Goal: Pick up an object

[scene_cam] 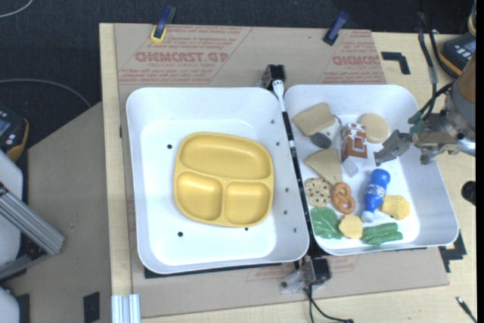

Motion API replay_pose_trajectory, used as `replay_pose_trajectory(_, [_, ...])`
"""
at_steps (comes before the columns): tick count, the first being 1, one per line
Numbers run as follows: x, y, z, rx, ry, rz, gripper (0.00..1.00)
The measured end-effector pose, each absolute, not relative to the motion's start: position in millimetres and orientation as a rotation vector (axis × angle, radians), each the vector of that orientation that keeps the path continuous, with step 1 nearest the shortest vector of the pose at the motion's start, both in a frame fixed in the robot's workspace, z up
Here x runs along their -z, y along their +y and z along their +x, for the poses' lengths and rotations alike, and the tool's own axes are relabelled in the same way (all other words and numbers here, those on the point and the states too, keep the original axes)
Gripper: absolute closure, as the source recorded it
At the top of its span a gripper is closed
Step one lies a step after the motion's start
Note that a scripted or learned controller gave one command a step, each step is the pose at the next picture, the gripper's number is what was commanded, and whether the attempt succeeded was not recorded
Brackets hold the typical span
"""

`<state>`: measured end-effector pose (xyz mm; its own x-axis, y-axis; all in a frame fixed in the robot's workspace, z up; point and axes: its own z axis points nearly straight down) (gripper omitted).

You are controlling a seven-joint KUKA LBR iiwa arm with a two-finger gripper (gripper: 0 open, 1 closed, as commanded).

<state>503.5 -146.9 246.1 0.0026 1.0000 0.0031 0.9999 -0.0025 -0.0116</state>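
The right bin [435,215] holds several toy foods: a tan bread slice [313,117], a round bun [373,126], a brown and white carton [354,141], a tan wedge [325,163], a cookie [318,193], a pretzel [342,197], a blue bottle [376,189], a yellow corn piece [396,206] and green pieces [380,234]. My gripper [412,151] hangs over the bin's right half, to the right of the carton and above the bottle. Its fingers are spread open with nothing between them.
The left bin [151,163] carries a yellow divided plate [223,179] in its middle. A black divider strip [286,132] runs between the bins. Clamps [160,25] sit at the bench's far edge. Bare bin floor lies right of the corn piece.
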Motion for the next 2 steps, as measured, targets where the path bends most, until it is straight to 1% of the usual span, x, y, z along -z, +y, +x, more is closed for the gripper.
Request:
replay_pose_trajectory(1, [-251,-147,505.6,0.000,-2.220,-2.220,0.00])
replay_pose_trajectory(2, [-206,-140,503.7,-0.005,-2.216,-2.217,0.00])
